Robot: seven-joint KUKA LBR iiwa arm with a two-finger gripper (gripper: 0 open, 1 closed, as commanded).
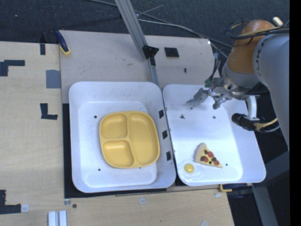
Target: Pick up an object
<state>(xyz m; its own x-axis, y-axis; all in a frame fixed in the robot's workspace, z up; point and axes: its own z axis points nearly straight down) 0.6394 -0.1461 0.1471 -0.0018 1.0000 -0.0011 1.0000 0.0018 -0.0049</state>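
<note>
Nearest the camera, the pale wooden bench (28,140) carries dark tape marks along its 9 o'clock side. On it sit two white bins. The right bin (244,145) holds a pizza slice toy (207,155) toward 5 o'clock, with a small yellow round piece (189,168) just beside it. The left bin (84,126) holds a yellow divided plate (129,139). Farther back, at 2 o'clock, the gripper (208,99) hangs over the right bin's far end, jaws apart and holding nothing. Beyond lies dark floor crossed by cables (155,13).
</note>
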